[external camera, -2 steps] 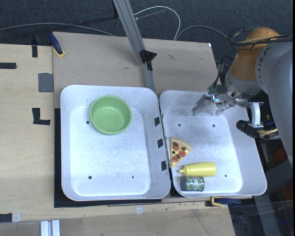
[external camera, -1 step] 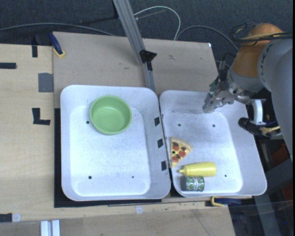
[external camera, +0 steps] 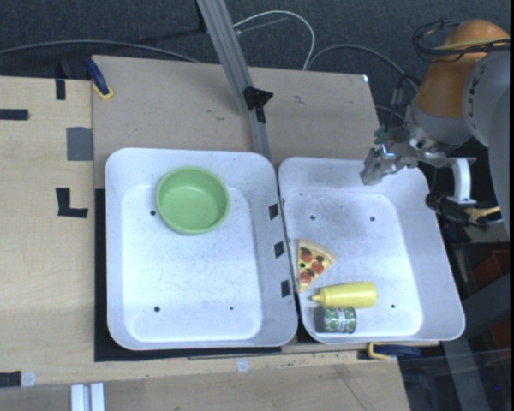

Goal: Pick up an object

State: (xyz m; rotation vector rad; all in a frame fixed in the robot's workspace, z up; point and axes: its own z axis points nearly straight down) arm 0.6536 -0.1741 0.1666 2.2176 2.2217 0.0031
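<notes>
Up at the far right corner of the right bin (external camera: 428,229), the gripper (external camera: 373,171) hangs over the rim, its grip too blurred to tell. Well apart, near that bin's front left, lie a pizza slice (external camera: 312,264), a yellow mustard bottle (external camera: 346,295) and a green can (external camera: 336,319). A green bowl (external camera: 193,200) sits in the left bin (external camera: 128,306).

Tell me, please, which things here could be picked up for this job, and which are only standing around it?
Belong to the job:
- green bowl, left bin
- toy pizza slice, right bin
- yellow mustard bottle, right bin
- small green can, right bin
- gripper, over the right bin's far edge

Just lying about:
- metal pole
- blue clamp
- cables
</notes>
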